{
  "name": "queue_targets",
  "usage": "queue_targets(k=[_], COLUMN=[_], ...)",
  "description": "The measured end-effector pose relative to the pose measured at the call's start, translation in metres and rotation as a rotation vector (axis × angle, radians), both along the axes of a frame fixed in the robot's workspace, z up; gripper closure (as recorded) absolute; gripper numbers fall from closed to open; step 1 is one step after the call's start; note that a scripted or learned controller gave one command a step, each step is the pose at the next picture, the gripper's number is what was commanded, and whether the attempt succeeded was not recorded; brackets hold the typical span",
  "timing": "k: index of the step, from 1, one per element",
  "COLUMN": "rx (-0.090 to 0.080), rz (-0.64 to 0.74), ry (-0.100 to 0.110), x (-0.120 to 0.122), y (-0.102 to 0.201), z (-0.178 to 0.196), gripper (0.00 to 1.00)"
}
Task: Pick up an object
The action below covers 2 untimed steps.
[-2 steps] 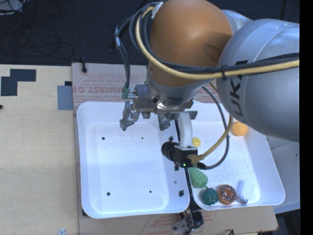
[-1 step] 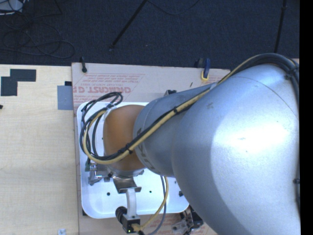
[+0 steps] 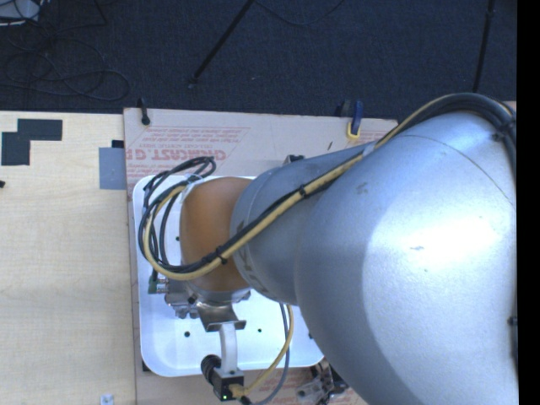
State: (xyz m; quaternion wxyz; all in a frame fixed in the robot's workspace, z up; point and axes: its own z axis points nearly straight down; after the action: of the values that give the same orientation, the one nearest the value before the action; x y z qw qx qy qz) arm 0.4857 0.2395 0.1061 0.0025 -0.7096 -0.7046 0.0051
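Gripper hung at the end of the wrist over the near half of the white bin, pointing down toward the bin floor; whether it was open or closed could not be told, because the wrist hardware above it hid its tip from the camera. Whether any object lay beneath it could not be told either, since the arm covered most of the bin. The bare strip of floor along the near-left side was plain white with a few small dark dots. Just above the gripper sat the orange band, a rounded brown-orange segment over the middle of the bin. From there the grey arm widened sharply toward the right and toward the camera, its big smooth housing taking up the right side of the view, so the arm reached in from the right and bent steeply downward at the wrist. A bundle of yellow and black cables looped out to the left of the orange band and ran back along the top of the arm. The bin rested on a cardboard sheet with red printing, held at its far edge by a blue-handled clamp. Left of that lay the pale wooden bench, and beyond it the dark floor.
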Motion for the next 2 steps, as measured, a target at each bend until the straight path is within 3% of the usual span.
queue_targets(k=[1, 2], rx=[0.0, -0.002], rz=[0.0, -0.005], ry=[0.0, 0.004], x=[0.0, -0.0001], y=[-0.0001, -0.0014], z=[-0.0003, 0.0091], gripper=[0.0, 1.0])
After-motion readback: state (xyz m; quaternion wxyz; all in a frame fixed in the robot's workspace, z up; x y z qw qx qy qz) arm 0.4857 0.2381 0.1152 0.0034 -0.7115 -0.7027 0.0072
